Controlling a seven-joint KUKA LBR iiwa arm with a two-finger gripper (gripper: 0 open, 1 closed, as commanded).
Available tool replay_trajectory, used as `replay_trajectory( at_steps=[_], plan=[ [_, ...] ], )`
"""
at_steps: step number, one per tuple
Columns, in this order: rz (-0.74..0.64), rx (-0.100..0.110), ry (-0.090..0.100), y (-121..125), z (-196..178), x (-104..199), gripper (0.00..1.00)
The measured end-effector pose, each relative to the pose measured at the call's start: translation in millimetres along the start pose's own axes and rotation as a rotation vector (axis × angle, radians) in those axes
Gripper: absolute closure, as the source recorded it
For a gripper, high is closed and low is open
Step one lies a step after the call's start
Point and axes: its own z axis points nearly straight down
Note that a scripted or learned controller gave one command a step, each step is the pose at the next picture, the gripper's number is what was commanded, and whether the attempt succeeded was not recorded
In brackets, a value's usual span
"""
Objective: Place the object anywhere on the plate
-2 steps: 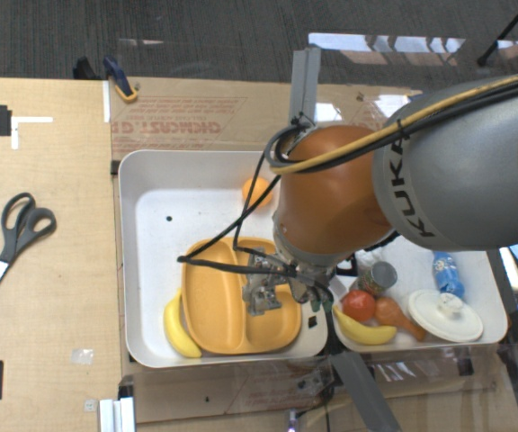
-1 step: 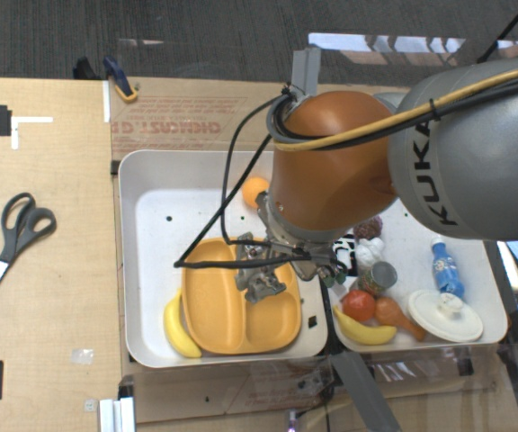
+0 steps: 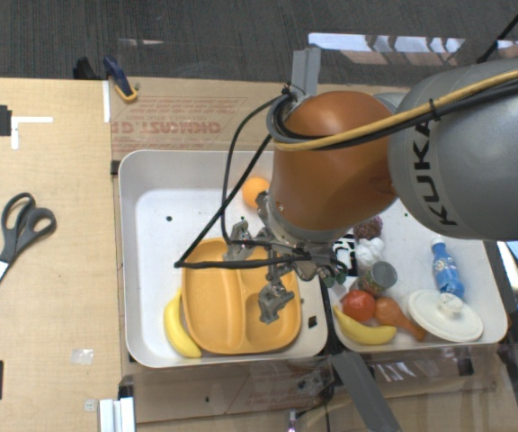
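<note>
— Gripper hung over the right half of the yellow plate, in the left bin. Whether it was clenched or released I couldn't tell, and I could make out nothing held in it.

— So where was the object?

— My guess was the banana, which lay against the plate's near-left rim rather than on it. An orange ball sat at the bin's far side.

— And doing the step well?

— It needed a sure grasp first. Any release belonged low over the plate's flat middle, away from the rim, so nothing rolled off.
</note>
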Motion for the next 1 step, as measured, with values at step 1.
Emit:
replay_trajectory(
  at_steps=[1],
  plan=[
    [0.005, -0.001, -0.003, -0.6, -9.1, -1.3, 1.0]
  ],
)
